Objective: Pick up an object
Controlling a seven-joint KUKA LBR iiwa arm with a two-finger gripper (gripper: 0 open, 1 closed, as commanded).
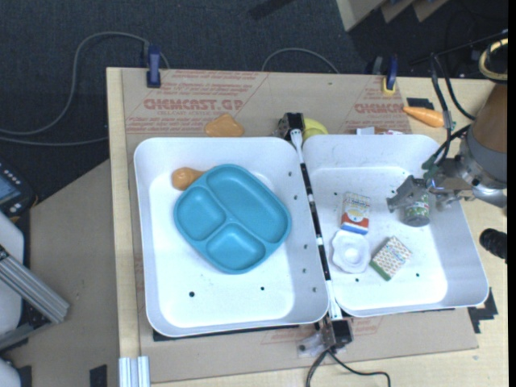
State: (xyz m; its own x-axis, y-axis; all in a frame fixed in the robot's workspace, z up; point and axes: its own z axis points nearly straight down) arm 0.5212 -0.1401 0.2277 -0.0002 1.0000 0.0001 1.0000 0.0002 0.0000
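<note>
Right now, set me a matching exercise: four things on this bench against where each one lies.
Things:
1. blue divided plate
2. patterned sponge
3. orange carrot-like toy
4. orange piece

Places:
A. on the board beyond the right bin
B. left bin, at the plate's far left edge
C. middle of the left bin
D. right bin, near side

Pairs: 1-C, 2-D, 3-A, 4-B

Gripper [416, 202] over right bin [451, 289], perhaps touching small object [417, 212].
</note>
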